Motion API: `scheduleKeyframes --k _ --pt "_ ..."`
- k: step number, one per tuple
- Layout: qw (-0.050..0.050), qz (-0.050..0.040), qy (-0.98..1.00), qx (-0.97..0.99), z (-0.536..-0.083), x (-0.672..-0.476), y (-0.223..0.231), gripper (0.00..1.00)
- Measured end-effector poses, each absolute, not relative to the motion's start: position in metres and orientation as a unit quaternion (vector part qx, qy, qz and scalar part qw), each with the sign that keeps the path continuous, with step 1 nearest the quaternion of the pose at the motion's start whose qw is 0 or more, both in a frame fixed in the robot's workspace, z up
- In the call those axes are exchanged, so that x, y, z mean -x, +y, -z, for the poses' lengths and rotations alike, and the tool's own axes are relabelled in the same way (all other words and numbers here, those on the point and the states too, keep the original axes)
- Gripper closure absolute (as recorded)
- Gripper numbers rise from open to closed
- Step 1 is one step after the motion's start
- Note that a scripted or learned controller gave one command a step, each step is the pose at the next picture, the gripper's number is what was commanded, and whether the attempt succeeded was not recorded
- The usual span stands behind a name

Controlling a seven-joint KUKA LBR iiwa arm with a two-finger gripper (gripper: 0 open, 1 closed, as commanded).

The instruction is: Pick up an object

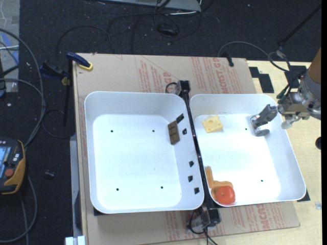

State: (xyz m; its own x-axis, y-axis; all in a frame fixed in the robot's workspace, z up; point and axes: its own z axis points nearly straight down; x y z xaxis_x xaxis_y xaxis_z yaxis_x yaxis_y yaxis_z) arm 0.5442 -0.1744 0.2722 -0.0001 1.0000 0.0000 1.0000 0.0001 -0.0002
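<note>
1. Gripper [259, 125] low over the right bin [286, 152], near its far right corner, hanging from the arm [306, 93] at the right edge.
2. Fingers: impossible to tell whether apart or together (too small and blurred); nothing visible between them.
3. Yellow cheese wedge [212, 124] flat on the right bin's floor near the far left corner, well apart from the gripper.
4. Red tomato [224, 193] in the near left corner of the same bin, touching an orange piece [210, 176] just behind it.
5. Brown chocolate bar [173, 133] in the left bin [102, 152], leaning by the right wall.
6. Both bins side by side on the cardboard-covered bench [127, 70].
</note>
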Motion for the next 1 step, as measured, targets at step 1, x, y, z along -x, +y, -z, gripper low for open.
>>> scheduleKeyframes --k 1 --pt "0.0 -0.0001 -0.707 0.707 -0.2873 -0.5902 -0.2119 0.0"
